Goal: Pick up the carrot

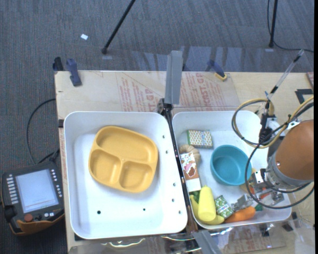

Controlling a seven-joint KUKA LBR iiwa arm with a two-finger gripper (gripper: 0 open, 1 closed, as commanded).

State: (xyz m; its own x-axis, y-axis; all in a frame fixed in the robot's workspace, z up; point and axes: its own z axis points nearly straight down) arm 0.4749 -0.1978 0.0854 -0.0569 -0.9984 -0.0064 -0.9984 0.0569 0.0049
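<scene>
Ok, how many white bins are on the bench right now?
2. The left bin holds a yellow plate; the right bin holds the carrot, a blue bowl and other items.

Bench: wooden top (111, 89) with printed red lettering.
Left on it: a shallow white bin (79, 205).
Right on it: a second white bin (249, 121), touching the first.
Back edge: clamps (73, 72).
</scene>
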